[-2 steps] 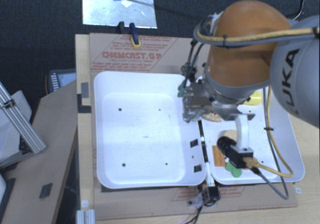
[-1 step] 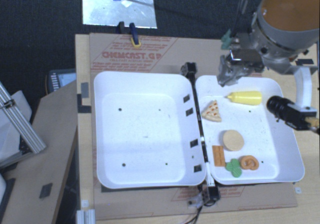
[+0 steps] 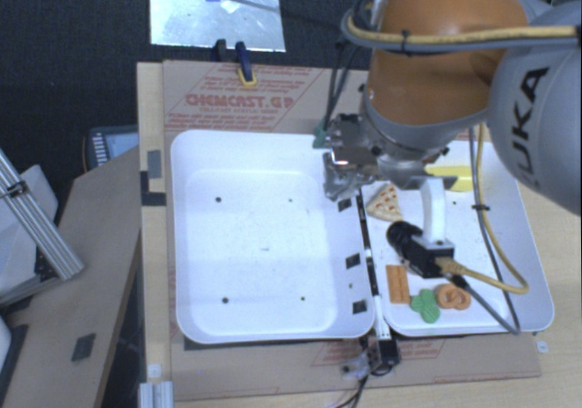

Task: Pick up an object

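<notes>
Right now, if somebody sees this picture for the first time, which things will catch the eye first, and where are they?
The big orange band of the arm fills the upper right, hanging over the right bin. Below it, in that bin, lie small colourful pieces: a pizza slice, an orange strip, a green piece and a pretzel. The left bin is a broad white patch at the centre.

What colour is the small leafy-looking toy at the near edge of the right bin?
Green, seen in the camera view, beside an orange pretzel-shaped piece.
</notes>
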Tool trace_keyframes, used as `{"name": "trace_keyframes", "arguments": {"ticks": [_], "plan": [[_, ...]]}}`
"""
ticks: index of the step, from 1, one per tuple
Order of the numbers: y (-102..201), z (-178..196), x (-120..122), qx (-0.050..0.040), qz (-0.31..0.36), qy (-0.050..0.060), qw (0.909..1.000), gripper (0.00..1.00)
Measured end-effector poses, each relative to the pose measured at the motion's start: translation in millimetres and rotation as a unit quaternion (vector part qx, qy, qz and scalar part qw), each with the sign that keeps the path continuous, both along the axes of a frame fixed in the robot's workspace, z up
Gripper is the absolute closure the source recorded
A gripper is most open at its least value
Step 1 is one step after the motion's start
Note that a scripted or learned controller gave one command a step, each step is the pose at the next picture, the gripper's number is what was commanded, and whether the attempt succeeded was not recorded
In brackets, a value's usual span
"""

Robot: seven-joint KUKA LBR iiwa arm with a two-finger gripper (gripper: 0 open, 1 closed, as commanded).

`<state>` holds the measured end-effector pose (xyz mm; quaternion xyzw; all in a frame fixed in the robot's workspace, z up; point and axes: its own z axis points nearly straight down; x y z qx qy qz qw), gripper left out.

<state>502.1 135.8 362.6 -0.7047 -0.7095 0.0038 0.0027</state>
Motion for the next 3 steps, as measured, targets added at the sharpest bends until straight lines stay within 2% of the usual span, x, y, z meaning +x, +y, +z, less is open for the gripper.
{"name": "trace_keyframes", "arguments": {"ticks": [1, 2, 3], "plan": [[63, 170, 7, 0.0057, 0.002, -0.014, 0.9999, 1.00], [101, 173, 16, 0.0020, 0.000, -0.006, 1.0000, 1.00], [81, -55, 33, -0.0025, -0.004, 0.003, 1.0000, 1.00]]}}
